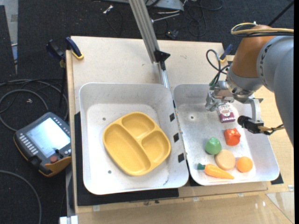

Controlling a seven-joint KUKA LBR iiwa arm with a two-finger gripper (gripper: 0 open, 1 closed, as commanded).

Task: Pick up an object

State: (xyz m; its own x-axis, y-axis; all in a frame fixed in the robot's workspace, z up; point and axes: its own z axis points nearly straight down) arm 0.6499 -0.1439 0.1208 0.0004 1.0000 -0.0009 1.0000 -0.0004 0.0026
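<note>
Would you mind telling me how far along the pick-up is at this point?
Done: the arm has reached into the right bin, its pincer low beside the small purple carton. In hand: nothing visibly gripped. Left: grasping and lifting; the carton, red block, green ball and carrot all lie on the bin floor.

The arm (275,55) is a thick, rounded grey casing with an orange band (247,55) above the wrist. Dark cables (216,62) loop beside its metallic wrist block (224,93).

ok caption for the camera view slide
Gripper over right white bin of toy food; yellow divided plate in left bin.
</note>
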